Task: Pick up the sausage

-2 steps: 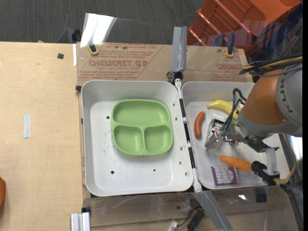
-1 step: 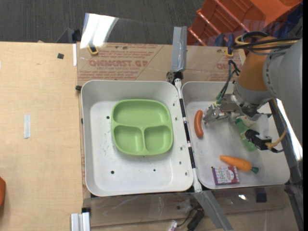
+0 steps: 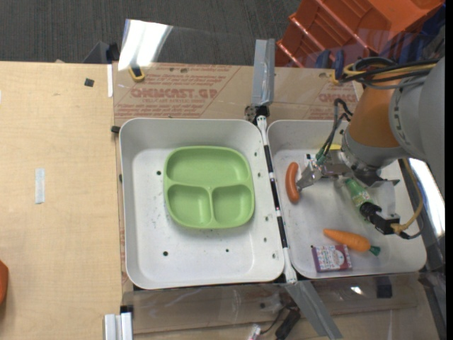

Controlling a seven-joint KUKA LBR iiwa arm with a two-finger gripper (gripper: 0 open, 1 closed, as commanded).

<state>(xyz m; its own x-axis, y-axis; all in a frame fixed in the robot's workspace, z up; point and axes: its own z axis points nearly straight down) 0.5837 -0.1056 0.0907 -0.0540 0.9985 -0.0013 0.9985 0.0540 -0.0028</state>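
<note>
- You see a wooden bench [image 3: 49,190] with two white bins; the left bin [image 3: 141,261] holds a green plate [image 3: 209,186].
- Near you in the right bin [image 3: 301,250]: a purple packet [image 3: 331,258] and a carrot [image 3: 348,240].
- Farther back, the sausage [image 3: 291,182] lies on the bin floor, not lifted.
- The gripper [image 3: 308,176] sits just beside it; whether its jaws are spread or closed, you cannot tell. The grasp and lift remain.

Wooden bench [image 3: 56,261] bears two white bins — left [image 3: 134,211], right [image 3: 407,250].
</note>
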